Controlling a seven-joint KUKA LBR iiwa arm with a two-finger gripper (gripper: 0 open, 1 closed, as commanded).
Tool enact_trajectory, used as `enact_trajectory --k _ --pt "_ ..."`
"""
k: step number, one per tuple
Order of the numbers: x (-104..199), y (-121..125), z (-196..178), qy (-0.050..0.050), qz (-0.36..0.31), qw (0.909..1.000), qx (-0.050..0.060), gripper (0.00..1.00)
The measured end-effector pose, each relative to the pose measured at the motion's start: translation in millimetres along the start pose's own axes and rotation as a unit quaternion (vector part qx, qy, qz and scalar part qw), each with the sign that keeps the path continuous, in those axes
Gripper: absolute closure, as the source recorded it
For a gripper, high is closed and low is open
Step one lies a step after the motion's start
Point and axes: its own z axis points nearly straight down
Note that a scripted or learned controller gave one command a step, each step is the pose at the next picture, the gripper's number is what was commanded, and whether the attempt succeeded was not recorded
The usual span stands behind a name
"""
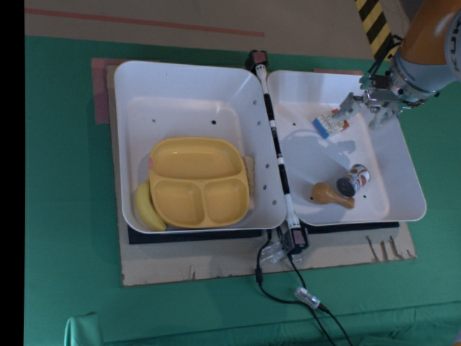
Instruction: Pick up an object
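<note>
Now the gripper (366, 109) hangs with jaws spread over the right bin (403, 186), the small carton (330, 124) just beside them, so it should centre first, then squeeze.

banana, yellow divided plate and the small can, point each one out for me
banana (146, 209), camera view, on its curved middle, left bin
yellow divided plate (189, 157), camera view, on its large top compartment
small can (353, 180), camera view, on its side, right bin
</note>
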Motion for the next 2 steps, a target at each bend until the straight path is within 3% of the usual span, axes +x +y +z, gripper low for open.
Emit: enact_trajectory --k 1,2 --pt "38 9 59 -0.001 0.000 1.0000 -0.003 0.00" --pt "55 1 64 -0.001 0.000 1.0000 -0.006 0.00"
